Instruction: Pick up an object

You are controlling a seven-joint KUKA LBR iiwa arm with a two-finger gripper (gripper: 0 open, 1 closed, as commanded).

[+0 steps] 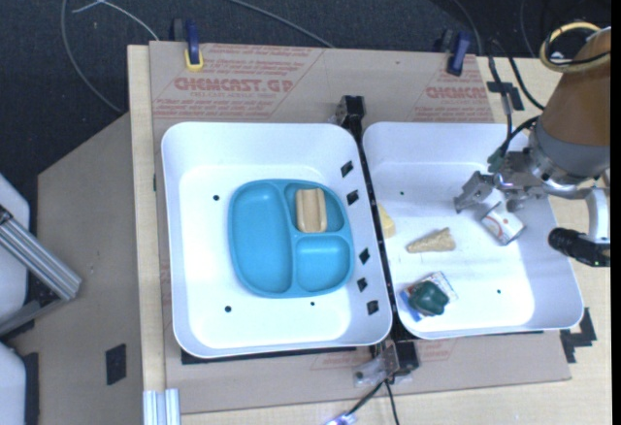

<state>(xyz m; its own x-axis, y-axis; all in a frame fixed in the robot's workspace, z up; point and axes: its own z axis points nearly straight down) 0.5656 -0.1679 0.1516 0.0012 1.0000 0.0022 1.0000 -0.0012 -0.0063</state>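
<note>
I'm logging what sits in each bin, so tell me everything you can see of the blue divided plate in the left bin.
The blue divided plate is a rounded-square tray, seemingly of matte plastic, with raised ridges splitting it into one large compartment on the left and two smaller ones on the right. It lies flat, slightly rotated, near the middle of the left white bin, resting on the bin floor. A tan, block-shaped piece lies in its upper right compartment; the other compartments hold nothing. No gripper touches it.

Left white bin [184,219] holds blue divided tray [262,239] with tan block [310,210]. Right white bin [553,302]: tan wedge [432,241], dark green packet [427,297].
</note>
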